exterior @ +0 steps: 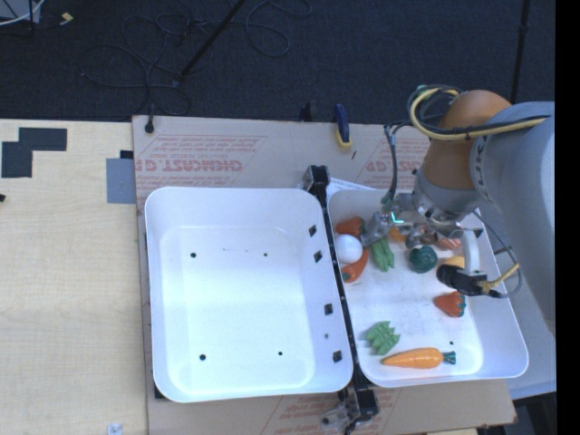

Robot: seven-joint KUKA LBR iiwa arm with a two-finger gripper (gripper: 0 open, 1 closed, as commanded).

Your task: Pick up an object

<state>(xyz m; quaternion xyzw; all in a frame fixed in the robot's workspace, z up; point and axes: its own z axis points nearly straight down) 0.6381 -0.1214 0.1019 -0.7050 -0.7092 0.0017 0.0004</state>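
My gripper [384, 228] hangs low over the far left part of the right bin [494, 370]. Just under it lies a green pepper-like piece [382, 256]. To its left are a white egg [349, 247] and two orange-red pieces [350, 227] [357, 268]. A dark green ball [421, 259] sits just right of the gripper. Nothing shows between the fingers.
Nearer in the right bin lie a red strawberry-like piece [449, 305], a green leafy piece [382, 336] and an orange carrot [417, 359]. The left bin [159, 243] stands beside it, with a black divider [331, 288] between them. The grey arm [507, 161] fills the right side.
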